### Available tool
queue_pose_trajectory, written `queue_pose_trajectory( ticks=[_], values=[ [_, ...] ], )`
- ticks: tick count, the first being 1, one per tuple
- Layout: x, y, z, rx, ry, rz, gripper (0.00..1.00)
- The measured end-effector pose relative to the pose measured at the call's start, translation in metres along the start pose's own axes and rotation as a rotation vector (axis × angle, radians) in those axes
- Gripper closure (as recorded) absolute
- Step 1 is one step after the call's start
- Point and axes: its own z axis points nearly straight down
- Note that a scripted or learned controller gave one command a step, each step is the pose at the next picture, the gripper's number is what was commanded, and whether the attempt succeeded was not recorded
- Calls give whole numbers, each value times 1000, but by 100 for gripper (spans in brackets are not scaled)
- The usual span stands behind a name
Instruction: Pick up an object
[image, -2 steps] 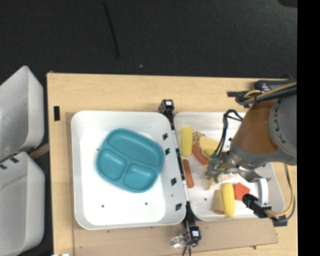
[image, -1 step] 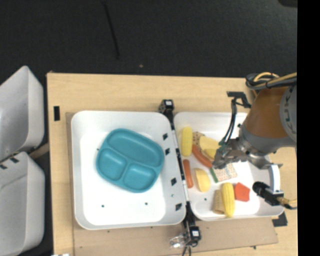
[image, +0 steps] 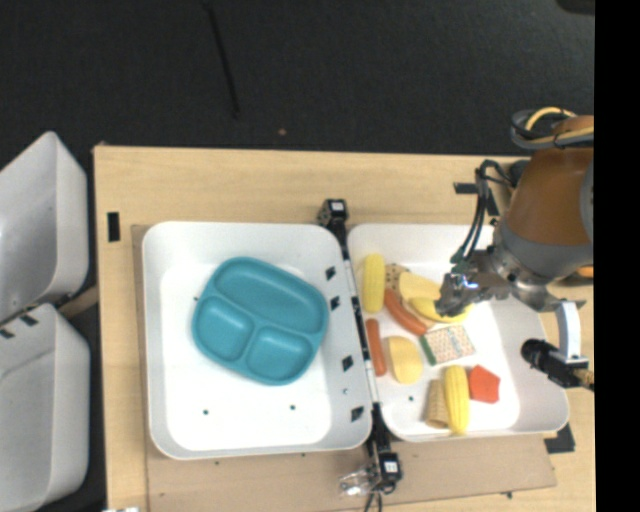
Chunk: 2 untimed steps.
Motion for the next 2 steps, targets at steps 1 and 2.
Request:
queue_pose_trajectory(
  ticks=[1, 2],
  values=[
    [-1, 1, -8, 5, 1, -1, 100],
    [41, 7, -10, 5, 1, -2, 100]
  ],
)
